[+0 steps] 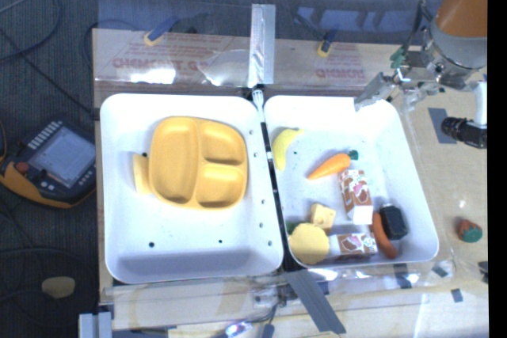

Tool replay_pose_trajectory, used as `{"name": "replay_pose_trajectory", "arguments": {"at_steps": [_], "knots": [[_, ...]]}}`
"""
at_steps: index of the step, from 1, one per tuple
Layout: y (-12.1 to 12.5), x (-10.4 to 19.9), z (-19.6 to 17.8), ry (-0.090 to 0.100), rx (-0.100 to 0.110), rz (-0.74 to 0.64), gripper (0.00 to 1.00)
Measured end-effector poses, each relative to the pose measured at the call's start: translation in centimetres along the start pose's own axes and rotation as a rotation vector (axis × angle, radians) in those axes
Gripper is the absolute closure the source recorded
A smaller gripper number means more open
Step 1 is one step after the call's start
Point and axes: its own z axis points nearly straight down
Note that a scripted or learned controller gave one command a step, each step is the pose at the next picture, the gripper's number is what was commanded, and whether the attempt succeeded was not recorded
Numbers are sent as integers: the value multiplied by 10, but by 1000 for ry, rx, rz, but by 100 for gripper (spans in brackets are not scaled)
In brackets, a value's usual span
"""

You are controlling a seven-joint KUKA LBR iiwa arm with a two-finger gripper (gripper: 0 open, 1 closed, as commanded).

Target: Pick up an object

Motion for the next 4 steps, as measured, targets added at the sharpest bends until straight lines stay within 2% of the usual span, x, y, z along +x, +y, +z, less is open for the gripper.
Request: {"name": "replay_pose_trajectory", "arguments": {"at_steps": [1,2,3,4], "knots": [[-23,24,129,0,2,31,0],[-22,5,189,-3,-11,49,0],[-21,6,179,-1,-14,50,100],[17,34,56,-2,0,76,100]]}}
